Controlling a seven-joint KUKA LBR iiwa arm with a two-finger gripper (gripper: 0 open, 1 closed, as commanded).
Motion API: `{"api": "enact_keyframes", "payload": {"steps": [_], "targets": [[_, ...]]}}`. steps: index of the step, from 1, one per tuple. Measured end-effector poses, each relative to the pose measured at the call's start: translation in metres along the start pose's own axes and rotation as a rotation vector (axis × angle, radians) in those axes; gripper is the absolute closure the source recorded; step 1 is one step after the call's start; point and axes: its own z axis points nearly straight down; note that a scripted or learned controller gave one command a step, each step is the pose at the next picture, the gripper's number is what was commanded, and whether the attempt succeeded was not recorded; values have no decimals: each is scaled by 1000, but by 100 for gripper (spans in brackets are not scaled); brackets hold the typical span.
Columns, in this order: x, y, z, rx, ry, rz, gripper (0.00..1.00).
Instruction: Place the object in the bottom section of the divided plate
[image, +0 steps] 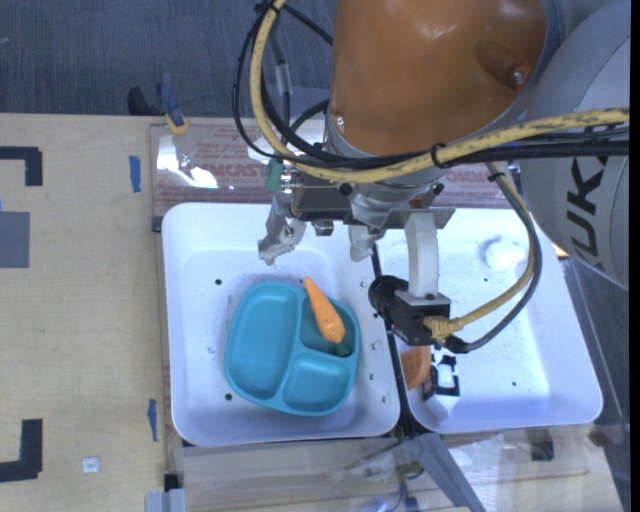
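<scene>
While the grey arm (430, 90) with its orange band fills the top of the camera view, its tool (318, 240) hangs above the far edge of the left bin (190, 300), the two fingers (280, 240) spread well apart with nothing between them. Below the tool, apart from it, a blue divided plate (265, 350) lies in the left bin. An orange carrot (324, 310) rests on the plate's right side, lying slantwise across the rim of the upper right section, its green end (343, 349) pointing toward the near side. The large left section and the lower right section hold nothing. Yellow cables (500, 300) loop down over the right bin (530, 380), where a black fitting (410, 310) hangs beside the divider between the bins. Both bins sit on the pale bench (80, 300).
</scene>
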Motion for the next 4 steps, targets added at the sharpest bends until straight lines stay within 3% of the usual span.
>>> {"api": "enact_keyframes", "payload": {"steps": [1,2,3,4], "targets": [[2,59,1,-2,1,49,0],[4,59,-11,-7,2,44,100],[4,59,-11,-6,2,44,0],[5,59,-21,-10,2,42,100]]}}
